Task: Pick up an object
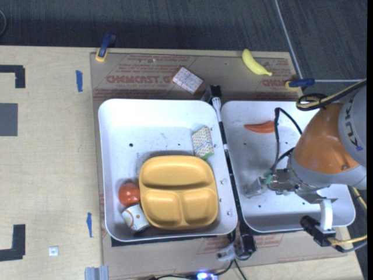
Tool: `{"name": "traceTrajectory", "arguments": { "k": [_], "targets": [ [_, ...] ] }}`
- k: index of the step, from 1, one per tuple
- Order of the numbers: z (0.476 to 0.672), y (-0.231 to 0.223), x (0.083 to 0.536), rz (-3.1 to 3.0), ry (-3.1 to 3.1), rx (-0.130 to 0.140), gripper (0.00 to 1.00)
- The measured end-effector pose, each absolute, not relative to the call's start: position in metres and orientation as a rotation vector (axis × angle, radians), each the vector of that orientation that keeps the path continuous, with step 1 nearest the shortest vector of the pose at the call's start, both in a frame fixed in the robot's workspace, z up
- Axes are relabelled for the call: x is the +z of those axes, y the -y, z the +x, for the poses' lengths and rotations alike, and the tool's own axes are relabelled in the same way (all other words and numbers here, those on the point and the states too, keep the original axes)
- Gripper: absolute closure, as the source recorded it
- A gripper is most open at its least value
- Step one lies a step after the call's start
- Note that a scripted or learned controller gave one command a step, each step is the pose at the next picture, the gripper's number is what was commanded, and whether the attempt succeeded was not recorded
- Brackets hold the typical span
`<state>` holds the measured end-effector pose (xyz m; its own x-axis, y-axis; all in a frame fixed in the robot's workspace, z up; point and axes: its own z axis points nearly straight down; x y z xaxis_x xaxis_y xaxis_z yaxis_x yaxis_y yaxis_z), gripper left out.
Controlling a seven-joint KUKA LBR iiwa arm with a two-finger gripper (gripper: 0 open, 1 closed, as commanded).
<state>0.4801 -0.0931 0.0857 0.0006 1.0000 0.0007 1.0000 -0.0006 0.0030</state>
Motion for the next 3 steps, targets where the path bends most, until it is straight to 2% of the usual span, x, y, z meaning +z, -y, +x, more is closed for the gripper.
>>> {"name": "traceTrajectory", "arguments": {
  "k": [3],
  "targets": [
    [0.4802, 0.0922, 0.0857, 2.221, -2.218, 0.004, 0.0]
  ]
}}
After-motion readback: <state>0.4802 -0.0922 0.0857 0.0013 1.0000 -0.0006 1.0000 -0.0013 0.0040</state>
